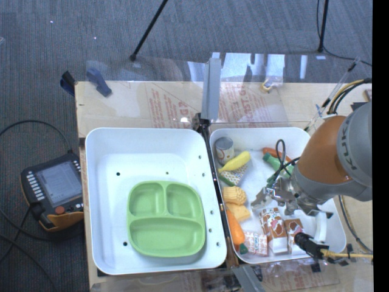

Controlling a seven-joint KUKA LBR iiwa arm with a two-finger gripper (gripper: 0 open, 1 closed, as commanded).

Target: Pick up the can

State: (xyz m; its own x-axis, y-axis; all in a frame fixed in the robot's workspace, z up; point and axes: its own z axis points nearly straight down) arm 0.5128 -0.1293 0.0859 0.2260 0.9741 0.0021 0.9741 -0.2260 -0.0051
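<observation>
hung over the right bin [316,135], the gripper [275,194], low above the clutter in its middle; could not tell how it stood, nor whether it had hold of anything. reached in from the right behind it, the grey arm [358,157] with its orange band [322,157] bulking over the bin's right half. lay just near of the gripper, two printed snack packets [275,227], side by side. sat to its left, a corn cob [234,194] and a yellow block [240,212], with a carrot [235,227] nearer along the bin's left wall. rested further off, a yellow banana [237,160] and, to the right, an orange-and-green vegetable [272,157]. stood upright in the far-left corner of the right bin, the can [224,147], well apart from the gripper, just beside the banana's end. held in the left bin [109,151], a green divided plate [165,219]. lay on the floor at the far left, a teach pendant [53,190].
</observation>
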